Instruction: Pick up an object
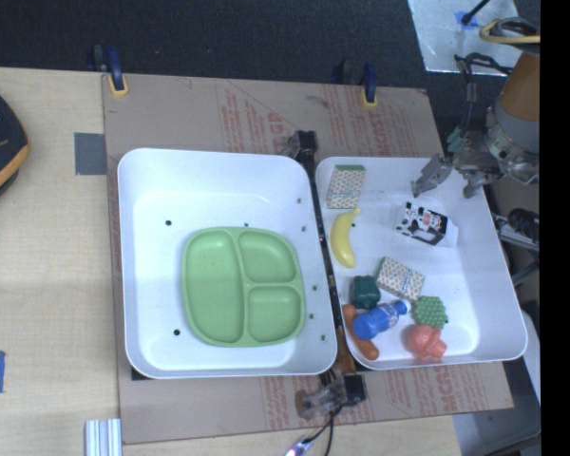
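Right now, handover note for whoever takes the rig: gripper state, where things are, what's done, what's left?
Gripper: open, holding nothing, over the right bin's far right corner.
Nearest item: black and white card, just below the gripper.
Also in the right bin: banana, two patterned packets, blue bottle, green block, pink toy.
Left bin: green divided plate.
Done: nothing picked up yet.
Left: descend, close on one item, lift.

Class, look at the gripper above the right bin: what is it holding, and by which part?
Nothing. The gripper hangs open above the right bin's far corner, its fingers spread, with no object between them.
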`<state>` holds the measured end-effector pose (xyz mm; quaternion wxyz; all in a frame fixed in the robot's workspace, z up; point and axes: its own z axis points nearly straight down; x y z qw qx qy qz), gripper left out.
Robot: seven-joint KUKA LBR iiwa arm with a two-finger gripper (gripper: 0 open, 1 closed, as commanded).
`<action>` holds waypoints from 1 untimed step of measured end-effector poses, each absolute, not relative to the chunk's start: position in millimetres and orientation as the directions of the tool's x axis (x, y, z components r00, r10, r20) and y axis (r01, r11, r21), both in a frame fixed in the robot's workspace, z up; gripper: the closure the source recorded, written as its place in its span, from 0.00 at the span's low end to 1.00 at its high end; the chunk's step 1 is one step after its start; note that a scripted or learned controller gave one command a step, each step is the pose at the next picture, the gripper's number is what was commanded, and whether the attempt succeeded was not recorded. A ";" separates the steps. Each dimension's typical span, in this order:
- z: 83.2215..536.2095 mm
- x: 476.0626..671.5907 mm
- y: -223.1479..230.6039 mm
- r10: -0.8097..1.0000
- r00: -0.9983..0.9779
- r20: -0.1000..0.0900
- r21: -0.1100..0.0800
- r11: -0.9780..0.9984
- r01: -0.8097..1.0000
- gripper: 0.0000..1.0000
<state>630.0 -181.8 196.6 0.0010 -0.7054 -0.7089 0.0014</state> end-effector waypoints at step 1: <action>102.1 654.0 -106.7 1.000 -0.004 -0.001 -0.002 0.004 1.000 0.00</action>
